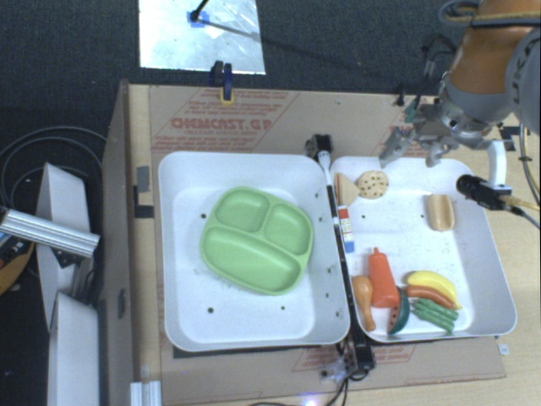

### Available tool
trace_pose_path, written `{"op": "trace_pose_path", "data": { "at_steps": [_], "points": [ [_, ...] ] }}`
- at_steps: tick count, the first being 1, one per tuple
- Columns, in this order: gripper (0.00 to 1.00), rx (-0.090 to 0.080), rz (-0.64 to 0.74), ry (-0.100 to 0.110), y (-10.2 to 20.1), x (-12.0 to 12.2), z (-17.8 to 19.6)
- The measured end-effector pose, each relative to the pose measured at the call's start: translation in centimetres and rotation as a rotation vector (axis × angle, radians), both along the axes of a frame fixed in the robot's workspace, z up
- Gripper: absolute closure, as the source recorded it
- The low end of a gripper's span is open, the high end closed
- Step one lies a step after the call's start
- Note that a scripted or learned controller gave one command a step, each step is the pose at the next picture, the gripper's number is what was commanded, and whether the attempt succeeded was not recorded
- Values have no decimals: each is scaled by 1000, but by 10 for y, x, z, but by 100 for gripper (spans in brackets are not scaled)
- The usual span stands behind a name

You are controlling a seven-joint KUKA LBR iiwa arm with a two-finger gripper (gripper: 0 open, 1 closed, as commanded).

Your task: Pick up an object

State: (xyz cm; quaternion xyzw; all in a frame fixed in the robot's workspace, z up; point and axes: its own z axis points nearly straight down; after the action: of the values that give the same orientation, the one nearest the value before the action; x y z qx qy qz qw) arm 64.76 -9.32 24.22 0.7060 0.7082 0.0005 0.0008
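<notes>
My gripper hangs over the far rim of the right bin, open, with nothing between its fingers. A round speckled cookie lies just below and left of it. A tan bread roll rests further right. Toward the near side lie an orange bottle-shaped toy, a yellow banana, green beans, a watermelon slice and a small brown-orange piece. A pale wedge leans at the bin's left wall.
The left bin holds a green divided plate. A black clamp sits on the ridge between the bins. A black cylinder on the arm juts over the right bin's far right edge.
</notes>
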Motion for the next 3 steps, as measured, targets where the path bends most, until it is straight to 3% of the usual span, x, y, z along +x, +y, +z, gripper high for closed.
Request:
{"op": "trace_pose_path", "data": {
  "at_steps": [1,2,3],
  "points": [
    [0,-1,-5,3,-29,-22,-29],
    [0,-3,-6,-2,-77,-25,-10],
    [0,-2,-4,2,-106,-28,-42]
  ]
}}
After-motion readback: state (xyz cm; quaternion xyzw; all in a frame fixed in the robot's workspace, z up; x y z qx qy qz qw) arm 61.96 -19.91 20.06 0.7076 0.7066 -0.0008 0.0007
